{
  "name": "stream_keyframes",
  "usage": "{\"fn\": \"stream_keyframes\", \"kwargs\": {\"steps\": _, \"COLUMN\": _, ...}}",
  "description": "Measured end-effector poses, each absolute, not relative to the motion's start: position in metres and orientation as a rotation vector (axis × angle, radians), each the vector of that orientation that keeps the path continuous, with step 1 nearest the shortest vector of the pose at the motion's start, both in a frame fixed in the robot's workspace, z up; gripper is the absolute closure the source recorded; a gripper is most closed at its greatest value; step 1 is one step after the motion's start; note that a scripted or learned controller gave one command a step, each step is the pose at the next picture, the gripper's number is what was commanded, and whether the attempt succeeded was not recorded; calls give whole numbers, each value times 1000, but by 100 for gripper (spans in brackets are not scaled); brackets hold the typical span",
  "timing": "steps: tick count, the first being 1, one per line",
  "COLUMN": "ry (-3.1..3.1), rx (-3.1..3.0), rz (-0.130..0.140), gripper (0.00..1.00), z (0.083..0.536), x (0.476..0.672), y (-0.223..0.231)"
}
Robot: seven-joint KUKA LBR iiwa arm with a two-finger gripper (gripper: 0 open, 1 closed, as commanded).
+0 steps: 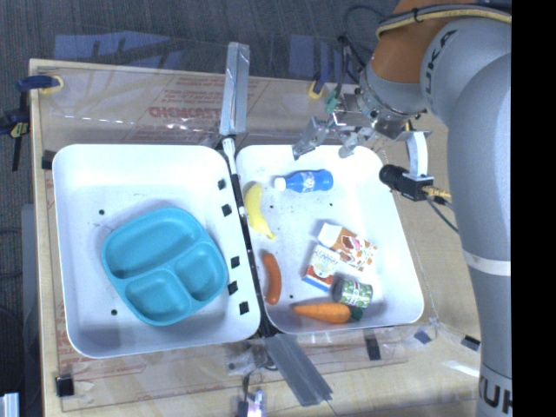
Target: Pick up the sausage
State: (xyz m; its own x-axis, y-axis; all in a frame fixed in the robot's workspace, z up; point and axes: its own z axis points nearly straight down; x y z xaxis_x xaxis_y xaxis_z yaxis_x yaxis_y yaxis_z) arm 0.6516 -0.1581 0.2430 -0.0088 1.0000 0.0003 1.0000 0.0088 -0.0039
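The sausage (272,277), a short reddish-brown link, lies in the right bin (391,224) close to its left wall, below the banana (254,209). My gripper (327,145) hangs over the far rim of the right bin, well above and to the right of the sausage. Its two fingers are spread apart with nothing between them.
In the right bin also lie a blue bottle (306,182), a printed snack box (340,254), a green can (354,292) and a carrot (322,312). The left bin (78,189) holds a blue divided plate (165,265). A metal divider (233,94) stands between the bins.
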Motion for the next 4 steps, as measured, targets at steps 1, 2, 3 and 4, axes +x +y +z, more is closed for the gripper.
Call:
{"fn": "stream_keyframes", "kwargs": {"steps": 1, "ry": -2418, "rx": -2004, "rz": 2, "gripper": 0, "z": 127, "x": 603, "y": -118}}
{"fn": "stream_keyframes", "kwargs": {"steps": 2, "ry": -2532, "rx": -1846, "rz": 1, "gripper": 0, "z": 99, "x": 644, "y": -162}}
{"fn": "stream_keyframes", "kwargs": {"steps": 3, "ry": -2222, "rx": -2254, "rz": 4, "gripper": 0, "z": 98, "x": 548, "y": -141}}
{"fn": "stream_keyframes", "kwargs": {"steps": 4, "ry": -2374, "rx": -2101, "rz": 1, "gripper": 0, "z": 99, "x": 517, "y": -110}}
